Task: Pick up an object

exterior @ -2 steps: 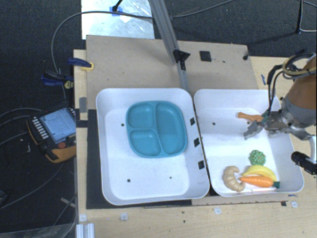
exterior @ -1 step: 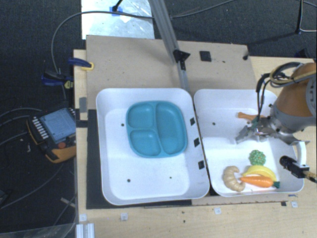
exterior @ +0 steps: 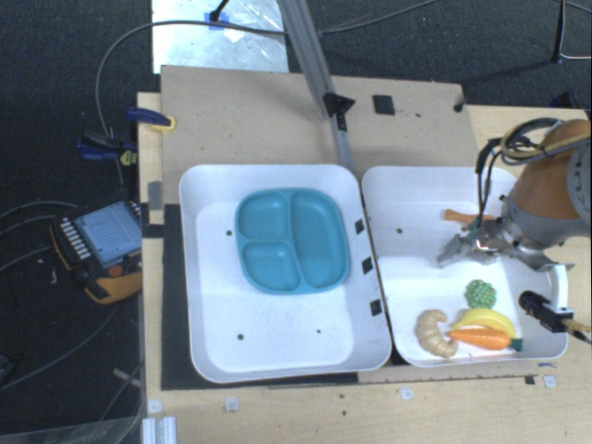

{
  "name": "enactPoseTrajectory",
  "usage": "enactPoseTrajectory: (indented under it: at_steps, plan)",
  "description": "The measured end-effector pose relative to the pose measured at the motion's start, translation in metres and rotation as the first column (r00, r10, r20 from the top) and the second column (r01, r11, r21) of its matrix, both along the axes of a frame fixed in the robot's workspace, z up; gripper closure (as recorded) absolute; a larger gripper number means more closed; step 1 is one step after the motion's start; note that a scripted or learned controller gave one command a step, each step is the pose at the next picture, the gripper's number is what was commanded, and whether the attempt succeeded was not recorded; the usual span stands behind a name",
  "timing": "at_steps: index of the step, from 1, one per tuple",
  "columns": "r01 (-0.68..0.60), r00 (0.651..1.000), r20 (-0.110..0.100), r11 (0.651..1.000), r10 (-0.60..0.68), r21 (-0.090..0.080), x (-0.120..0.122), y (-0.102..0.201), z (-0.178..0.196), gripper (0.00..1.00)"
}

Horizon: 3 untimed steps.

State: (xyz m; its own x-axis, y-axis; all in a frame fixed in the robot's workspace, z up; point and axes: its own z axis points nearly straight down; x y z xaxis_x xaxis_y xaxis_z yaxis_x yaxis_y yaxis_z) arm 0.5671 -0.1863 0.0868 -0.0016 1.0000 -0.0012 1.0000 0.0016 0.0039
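In the right bin (exterior: pixel 407 202), near its front right corner, sits a small cluster of toy food: green broccoli (exterior: pixel 480 294), yellow banana (exterior: pixel 488 320), orange carrot (exterior: pixel 483 339) with a dark green tip, and a tan croissant-like piece (exterior: pixel 435 332). Banana lies on top of the carrot, touching it; carrot's left end touches the tan piece. Broccoli is just behind the banana, about touching. None of them is lifted.

Gripper (exterior: pixel 455 251) is low over the same bin, behind and left of the cluster, well clear of the broccoli. Its grey fingers (exterior: pixel 448 256) point left, spread slightly apart, nothing between them. A small orange item (exterior: pixel 457 216) lies just behind the gripper by the bin floor; too small to say what it is, and not clear if it touches the tool.

Arm (exterior: pixel 555 192) comes in from the right, orange band above the wrist, dark cable looping over it. A black part (exterior: pixel 539 309) hangs by the bin's right wall.

Left bin (exterior: pixel 208 340) holds a blue divided plate (exterior: pixel 292 240), three compartments, flat on the floor, toward the back.

Bins sit side by side, touching, on a tan board (exterior: pixel 259 109). A grey pole (exterior: pixel 310 49) slants in from the top. Left of the bench: a handheld pendant (exterior: pixel 100 246) on dark carpet, cables around it.
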Motion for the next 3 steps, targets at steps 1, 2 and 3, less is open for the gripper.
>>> enactPoseTrajectory:
  at_steps: [1,2,3]
  plan:
    - [0.000,1.000,0.007,1.000,0.000,-0.002,0.002,0.000,0.012,1.00]
    - [-0.005,1.000,0.003,1.000,0.005,-0.001,0.009,-0.001,0.076,1.00]
    - [-0.005,1.000,0.003,1.000,0.005,-0.001,0.016,-0.004,0.122,1.00]
